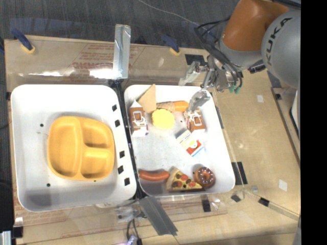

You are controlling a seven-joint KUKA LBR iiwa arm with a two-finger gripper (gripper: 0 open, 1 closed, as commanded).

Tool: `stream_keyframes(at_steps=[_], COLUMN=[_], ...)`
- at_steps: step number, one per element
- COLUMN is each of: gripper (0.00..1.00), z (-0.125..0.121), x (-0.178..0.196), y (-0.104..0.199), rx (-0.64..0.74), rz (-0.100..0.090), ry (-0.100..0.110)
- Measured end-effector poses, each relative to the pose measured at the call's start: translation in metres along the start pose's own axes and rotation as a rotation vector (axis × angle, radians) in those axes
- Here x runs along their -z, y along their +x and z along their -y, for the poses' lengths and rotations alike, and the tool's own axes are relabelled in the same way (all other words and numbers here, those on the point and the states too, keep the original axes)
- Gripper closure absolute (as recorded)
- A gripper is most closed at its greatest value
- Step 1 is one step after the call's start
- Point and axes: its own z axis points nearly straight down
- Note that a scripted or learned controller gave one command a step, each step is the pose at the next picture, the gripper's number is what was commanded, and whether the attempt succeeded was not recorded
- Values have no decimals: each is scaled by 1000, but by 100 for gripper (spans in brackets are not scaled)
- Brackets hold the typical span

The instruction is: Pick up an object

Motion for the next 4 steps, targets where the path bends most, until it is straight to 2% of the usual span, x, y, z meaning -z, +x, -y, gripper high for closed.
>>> stream_keyframes(at_steps=[1,2,3,4], gripper=[0,0,0,100], z=[23,-5,-14,-15], x=[-146,-147,-147,-134], y=[48,70,4,-1], rx=[-12,-98,-180,-172], rz=[3,-1,-16,2], ry=[1,-1,0,3])
